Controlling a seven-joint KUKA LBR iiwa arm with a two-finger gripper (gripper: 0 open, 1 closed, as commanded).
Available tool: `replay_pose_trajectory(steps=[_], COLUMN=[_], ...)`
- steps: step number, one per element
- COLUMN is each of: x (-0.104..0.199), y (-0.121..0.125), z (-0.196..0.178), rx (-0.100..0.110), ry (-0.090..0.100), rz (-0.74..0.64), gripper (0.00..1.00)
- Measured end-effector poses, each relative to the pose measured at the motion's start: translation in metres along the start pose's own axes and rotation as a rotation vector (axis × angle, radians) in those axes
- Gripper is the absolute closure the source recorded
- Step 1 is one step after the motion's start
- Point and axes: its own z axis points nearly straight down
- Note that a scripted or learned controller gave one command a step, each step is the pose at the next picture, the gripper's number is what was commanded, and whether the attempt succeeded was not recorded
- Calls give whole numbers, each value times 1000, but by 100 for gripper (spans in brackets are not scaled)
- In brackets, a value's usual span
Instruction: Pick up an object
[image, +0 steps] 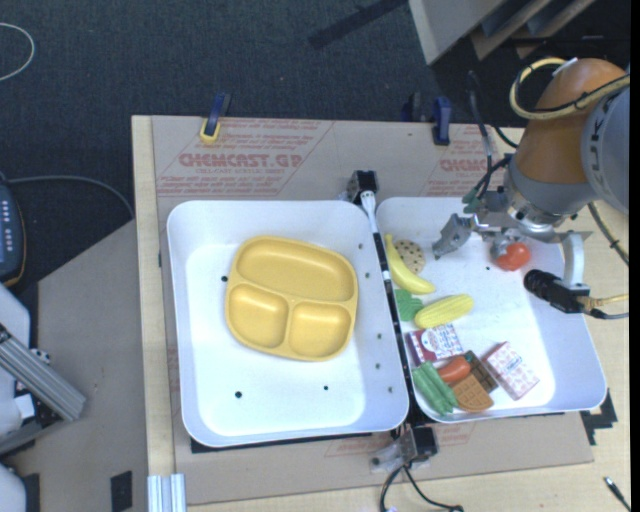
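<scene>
While the arm (570, 110) hangs over the right bin (585, 340), the gripper (505, 240) sits at that bin's far end; one grey finger (450, 235) sticks out toward the left bin (200, 330), the other side carries a white bracket (573, 255); jaws look spread wide, nothing clamped between them as far as I can tell. A red ball (512, 256) lies in the right bin just under the wrist, possibly touching the tooling; view is too cluttered to be sure. Also in the right bin: banana (405, 270) along the wall shared with the left bin, a speckled cookie (408, 250) just beside it, corn (443, 310) nearer the middle, a pink box (512, 368) and a pile of small toy foods (455, 385) at the near end. Left bin holds a yellow tray (290, 297), flat, roughly centred.
</scene>
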Motion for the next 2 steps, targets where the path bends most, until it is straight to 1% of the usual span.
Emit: replay_pose_trajectory(steps=[1,2], x=[7,7], y=[-8,-8], z=[50,73], rx=[-1,-4], ry=[0,-1], rz=[1,1], gripper=[0,0])
